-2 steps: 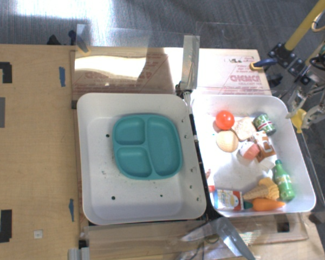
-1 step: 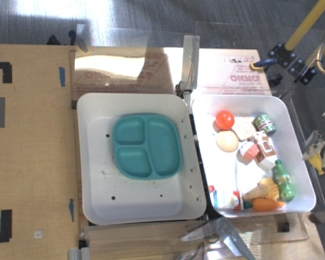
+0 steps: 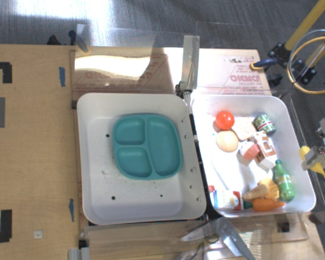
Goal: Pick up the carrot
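The carrot (image 3: 268,204) is a small orange piece lying flat at the front edge of the right bin (image 3: 292,118), next to a yellow toy (image 3: 264,190) and a green bottle (image 3: 283,181). At the right edge of the view, just outside that bin's right wall, a blurred grey and yellow part looks like my gripper (image 3: 317,159). It is up and to the right of the carrot and well apart from it. Nothing shows in its grasp.
The right bin also holds a red ball (image 3: 224,119), a beige egg shape (image 3: 226,141), a green can (image 3: 264,124), pink and white boxes (image 3: 254,150) and a small carton (image 3: 227,200). A teal divided plate (image 3: 148,145) lies in the left bin (image 3: 92,161).
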`<action>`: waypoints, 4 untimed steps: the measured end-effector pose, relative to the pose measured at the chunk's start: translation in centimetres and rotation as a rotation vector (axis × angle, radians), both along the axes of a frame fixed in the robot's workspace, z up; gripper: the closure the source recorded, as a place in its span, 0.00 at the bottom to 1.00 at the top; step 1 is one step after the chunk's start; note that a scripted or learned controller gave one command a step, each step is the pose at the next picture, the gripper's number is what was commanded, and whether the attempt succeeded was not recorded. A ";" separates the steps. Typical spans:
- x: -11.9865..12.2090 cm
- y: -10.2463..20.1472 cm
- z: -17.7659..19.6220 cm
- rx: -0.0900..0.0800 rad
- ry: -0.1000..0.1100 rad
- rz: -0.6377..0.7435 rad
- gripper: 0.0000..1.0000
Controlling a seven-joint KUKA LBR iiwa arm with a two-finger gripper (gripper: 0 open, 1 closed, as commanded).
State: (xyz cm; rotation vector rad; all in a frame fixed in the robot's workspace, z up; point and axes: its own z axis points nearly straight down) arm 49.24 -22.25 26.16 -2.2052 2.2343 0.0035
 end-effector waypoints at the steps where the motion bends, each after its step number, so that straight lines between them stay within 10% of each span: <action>1: -1.3 0.1 -12.8 0.002 0.002 0.124 1.00; 2: 5.5 3.7 0.0 -0.004 -0.011 0.251 1.00; 3: 10.8 0.7 7.6 -0.003 -0.009 0.432 1.00; 4: -1.4 1.9 -2.6 0.004 0.001 0.507 1.00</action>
